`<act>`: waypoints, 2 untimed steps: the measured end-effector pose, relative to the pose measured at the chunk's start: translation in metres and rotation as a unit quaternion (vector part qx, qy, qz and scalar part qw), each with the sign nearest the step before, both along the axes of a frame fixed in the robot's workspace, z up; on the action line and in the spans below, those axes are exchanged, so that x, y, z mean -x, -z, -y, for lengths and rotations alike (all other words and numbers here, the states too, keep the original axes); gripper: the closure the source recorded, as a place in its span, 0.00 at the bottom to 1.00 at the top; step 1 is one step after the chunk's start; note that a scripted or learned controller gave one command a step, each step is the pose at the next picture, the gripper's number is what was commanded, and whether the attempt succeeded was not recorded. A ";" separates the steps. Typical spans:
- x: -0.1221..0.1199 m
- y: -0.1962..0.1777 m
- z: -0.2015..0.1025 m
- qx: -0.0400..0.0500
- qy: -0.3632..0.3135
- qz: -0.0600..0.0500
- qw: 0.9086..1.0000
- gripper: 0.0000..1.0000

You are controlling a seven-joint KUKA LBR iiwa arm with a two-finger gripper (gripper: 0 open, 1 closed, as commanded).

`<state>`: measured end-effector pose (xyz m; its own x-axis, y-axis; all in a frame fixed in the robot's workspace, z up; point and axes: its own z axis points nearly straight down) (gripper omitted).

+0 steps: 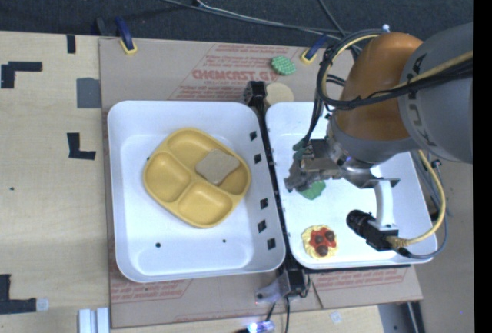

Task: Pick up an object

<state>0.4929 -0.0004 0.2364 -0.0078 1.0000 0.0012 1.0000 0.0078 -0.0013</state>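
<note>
From the camera view above the bench, the grey and orange arm (384, 93) reaches in from the right and covers much of the right bin (296, 124), hiding that bin's far right corner and part of its floor. The gripper (307, 174) hangs low over the left half of this bin, and its own dark body blocks the sight of its tip, so how far open it is cannot be told, nor whether it has hold of anything. A small green piece (314, 191) shows just under its lower edge; only a sliver is visible, its shape is hard to make out, and whether the gripper touches it is unclear. Nearer the front wall of the same bin lies a small round yellow toy with red spots (319, 240), well clear of the gripper. In the left bin (131, 231) a yellow divided plate (184, 201) sits tilted, with a tan square slab (217, 167) resting across its ridges. Behind the bins, on the cardboard sheet (215, 78), lies a green dotted disc (281, 64).
</note>
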 end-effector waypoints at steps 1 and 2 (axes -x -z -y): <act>-0.014 0.010 -0.048 0.001 0.001 0.000 1.000 1.00; -0.007 0.011 -0.098 0.001 0.001 0.000 1.000 1.00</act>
